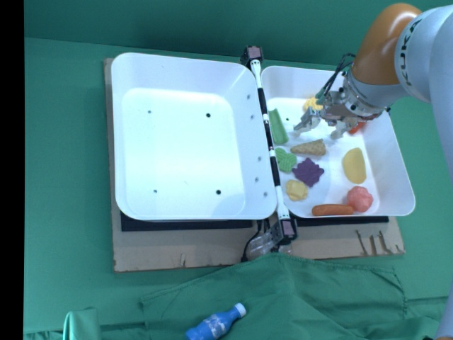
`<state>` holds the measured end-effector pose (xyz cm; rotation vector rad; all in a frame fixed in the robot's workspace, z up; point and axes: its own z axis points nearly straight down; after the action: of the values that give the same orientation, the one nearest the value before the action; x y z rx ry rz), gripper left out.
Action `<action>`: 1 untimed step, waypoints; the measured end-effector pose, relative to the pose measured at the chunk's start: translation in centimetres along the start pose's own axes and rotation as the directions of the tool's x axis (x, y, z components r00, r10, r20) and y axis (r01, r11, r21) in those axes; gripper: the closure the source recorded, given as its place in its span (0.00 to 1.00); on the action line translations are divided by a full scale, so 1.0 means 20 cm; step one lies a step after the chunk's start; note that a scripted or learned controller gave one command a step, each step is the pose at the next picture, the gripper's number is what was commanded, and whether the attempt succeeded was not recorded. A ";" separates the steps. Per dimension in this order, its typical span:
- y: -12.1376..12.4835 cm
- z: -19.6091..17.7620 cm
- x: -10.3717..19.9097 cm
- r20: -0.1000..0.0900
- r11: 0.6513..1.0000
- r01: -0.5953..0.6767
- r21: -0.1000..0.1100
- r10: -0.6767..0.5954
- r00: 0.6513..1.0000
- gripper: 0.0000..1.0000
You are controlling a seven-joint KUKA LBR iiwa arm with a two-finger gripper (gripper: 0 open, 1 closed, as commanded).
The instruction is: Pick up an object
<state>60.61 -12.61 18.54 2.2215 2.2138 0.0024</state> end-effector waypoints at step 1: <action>-0.20 -0.01 0.07 0.005 1.000 -0.002 -0.020 0.002 1.000 0.00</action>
<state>56.58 -11.21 18.71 2.2107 2.1992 0.0192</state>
